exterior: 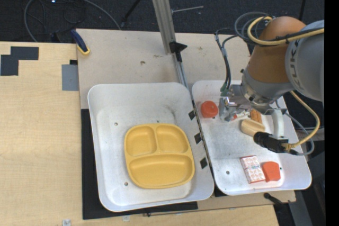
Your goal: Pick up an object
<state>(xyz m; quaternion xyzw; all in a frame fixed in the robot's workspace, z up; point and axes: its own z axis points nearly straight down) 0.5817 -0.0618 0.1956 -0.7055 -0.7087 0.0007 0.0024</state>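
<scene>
Gripper low over the right bin, pick not yet made

Gripper (231, 108) hangs low in the far part of the right bin (222, 166), just right of a red ball (208, 109). Whether it is spread or pressed together cannot be told from this slant, and nothing shows between its tips. A tan bun (252, 126) lies just right of it, a red-and-white box (251, 169) and an orange block (271, 171) sit near the front. The left bin (106, 114) bears a yellow tray (158, 155).

The step in hand looks like the approach to a grasp, likely on the ball or the bun. Next, the arm (280, 61) must centre over one thing, settle around it, close, and lift straight up. The ball may roll off if nudged from the side.
</scene>
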